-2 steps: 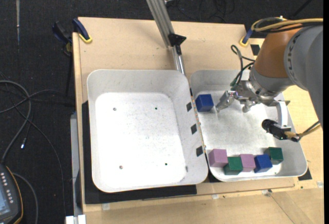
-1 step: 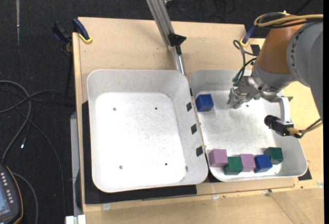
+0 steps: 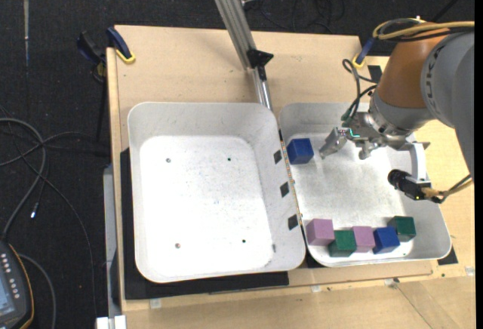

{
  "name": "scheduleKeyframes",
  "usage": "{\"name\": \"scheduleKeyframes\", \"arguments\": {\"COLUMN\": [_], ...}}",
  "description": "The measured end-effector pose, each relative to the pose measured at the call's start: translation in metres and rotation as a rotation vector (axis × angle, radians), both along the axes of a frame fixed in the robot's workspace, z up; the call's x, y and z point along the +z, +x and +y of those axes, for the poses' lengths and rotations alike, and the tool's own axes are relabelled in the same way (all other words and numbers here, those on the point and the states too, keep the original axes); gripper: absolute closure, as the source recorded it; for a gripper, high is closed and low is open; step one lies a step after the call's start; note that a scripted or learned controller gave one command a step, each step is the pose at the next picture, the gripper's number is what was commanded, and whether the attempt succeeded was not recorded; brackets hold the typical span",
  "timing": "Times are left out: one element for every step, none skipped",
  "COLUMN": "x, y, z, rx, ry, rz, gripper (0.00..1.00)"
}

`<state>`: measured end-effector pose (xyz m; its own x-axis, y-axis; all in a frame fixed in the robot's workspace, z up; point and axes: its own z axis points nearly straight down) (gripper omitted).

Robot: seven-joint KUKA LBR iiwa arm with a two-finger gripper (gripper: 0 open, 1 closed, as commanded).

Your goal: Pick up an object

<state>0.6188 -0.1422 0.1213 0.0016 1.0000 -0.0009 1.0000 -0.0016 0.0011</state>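
Gripper hangs over right bin, fingers spread, holding nothing. Blue cube lies apart, left of the fingertips.

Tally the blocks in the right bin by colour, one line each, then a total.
Blue blocks: 2
Purple blocks: 2
Green blocks: 2
Total: 6

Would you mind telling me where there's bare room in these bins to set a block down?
The left bin is open floor throughout. In the right bin, bare floor lies between the blue cube and the row of cubes crowding its near wall.
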Motion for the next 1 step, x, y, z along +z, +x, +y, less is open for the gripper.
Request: {"name": "scheduleKeyframes", "arguments": {"x": [-0.0269], "y": [-0.0806], "z": [-0.0477], "rx": [-0.005], "ry": [0.000], "rz": [0.006], "gripper": [0.00]}}
